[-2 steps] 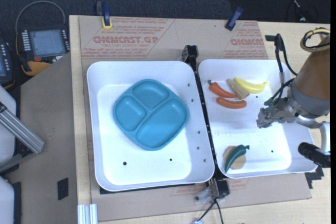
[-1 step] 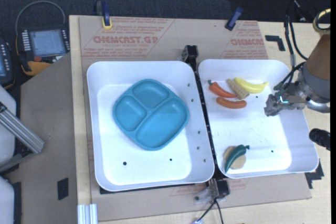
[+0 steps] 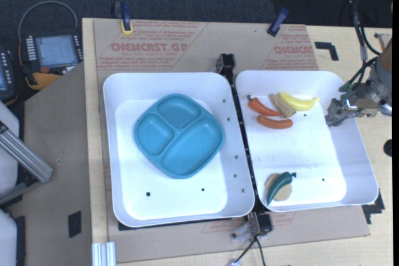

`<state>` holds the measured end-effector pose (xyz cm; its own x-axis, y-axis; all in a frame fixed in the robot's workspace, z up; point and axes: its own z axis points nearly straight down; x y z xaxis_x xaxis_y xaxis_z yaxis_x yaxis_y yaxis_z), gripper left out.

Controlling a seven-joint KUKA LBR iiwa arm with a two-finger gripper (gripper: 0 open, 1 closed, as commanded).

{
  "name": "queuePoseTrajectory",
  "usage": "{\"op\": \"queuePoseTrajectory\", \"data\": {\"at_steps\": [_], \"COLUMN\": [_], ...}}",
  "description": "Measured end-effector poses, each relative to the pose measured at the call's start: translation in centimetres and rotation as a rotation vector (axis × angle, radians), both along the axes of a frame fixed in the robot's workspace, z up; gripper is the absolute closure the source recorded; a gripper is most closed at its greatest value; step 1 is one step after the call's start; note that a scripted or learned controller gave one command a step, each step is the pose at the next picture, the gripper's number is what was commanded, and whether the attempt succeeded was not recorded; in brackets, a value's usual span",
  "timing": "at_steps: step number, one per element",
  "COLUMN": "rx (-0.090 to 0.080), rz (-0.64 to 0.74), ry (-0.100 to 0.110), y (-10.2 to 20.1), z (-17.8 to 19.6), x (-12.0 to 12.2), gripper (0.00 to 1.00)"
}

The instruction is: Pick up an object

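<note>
Right bin [image 3: 349,152], end effector [image 3: 336,113] empty-handed.

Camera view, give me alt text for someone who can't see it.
A robot arm's claw hovers at the right edge of the right white bin, which holds a banana, two orange sausages and a green pepper. The left white bin holds a blue divided plate.

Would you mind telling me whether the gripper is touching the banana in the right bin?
Apart. The camera view shows bare white bin floor between the gripper, at the bin's right edge, and the banana.
</note>
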<state>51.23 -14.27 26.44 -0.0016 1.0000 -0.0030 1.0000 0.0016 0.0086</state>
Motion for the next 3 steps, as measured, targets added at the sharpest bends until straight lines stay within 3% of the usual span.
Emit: {"op": "queuePoseTrajectory", "data": {"at_steps": [1, 3], "rx": [0.006, 0.005], "rz": [0.005, 0.004], "ry": [0.011, 0.012], "y": [5.6, 15.2], "z": [-1.7, -4.3], "x": [1.0, 2.1], "gripper": [1.0, 1.0]}}
